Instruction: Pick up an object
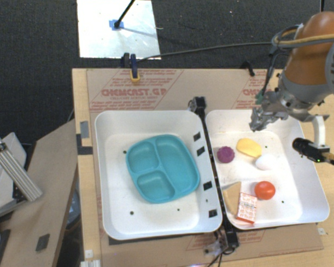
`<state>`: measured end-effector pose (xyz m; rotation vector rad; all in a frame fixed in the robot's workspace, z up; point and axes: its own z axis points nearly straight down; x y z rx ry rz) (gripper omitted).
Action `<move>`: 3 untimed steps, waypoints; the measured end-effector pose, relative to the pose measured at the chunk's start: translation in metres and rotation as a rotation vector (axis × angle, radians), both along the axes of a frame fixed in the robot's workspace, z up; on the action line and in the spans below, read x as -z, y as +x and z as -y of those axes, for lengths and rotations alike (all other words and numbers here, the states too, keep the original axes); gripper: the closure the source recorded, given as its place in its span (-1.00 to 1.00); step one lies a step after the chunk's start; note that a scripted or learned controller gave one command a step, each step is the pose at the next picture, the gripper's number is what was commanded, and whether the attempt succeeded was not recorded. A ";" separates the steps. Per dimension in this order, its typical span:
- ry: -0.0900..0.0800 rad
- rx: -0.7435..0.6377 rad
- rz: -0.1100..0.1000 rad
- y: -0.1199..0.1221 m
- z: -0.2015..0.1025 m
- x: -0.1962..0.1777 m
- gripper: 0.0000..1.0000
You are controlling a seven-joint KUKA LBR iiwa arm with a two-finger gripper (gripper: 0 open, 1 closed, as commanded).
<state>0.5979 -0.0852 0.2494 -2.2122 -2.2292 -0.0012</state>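
Two white bins are seen side by side on a bench covered with brown board printed in red lettering. The right bin [309,207] holds several small things. A yellow lemon [248,147] lies near the bin's middle, its long axis running from upper left to lower right, slightly tilted across the view. Just to its lower right, a white egg [265,162] is seen, close to or touching it. A purple ball [225,154] lies to the lemon's left, near the divider between the bins. Lower down, a red tomato [264,190] is seen, and to its left a red and white packet [246,207] lies partly over a tan wedge [231,195].

The gripper [258,121] hangs over the upper part of the right bin, above and slightly right of the lemon in the view, with nothing seen between its fingers. Whether they are apart or together cannot be told. The lemon is the nearest thing to it; the tomato and packet lie well apart from it.

The left bin [112,137] holds a teal tray [163,167] with three compartments, set at a slant. Beyond the bench, dark carpet and a pale sheet [117,41] are seen.
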 end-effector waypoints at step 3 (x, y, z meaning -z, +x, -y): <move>0.001 -0.002 0.001 -0.040 -0.154 0.009 1.00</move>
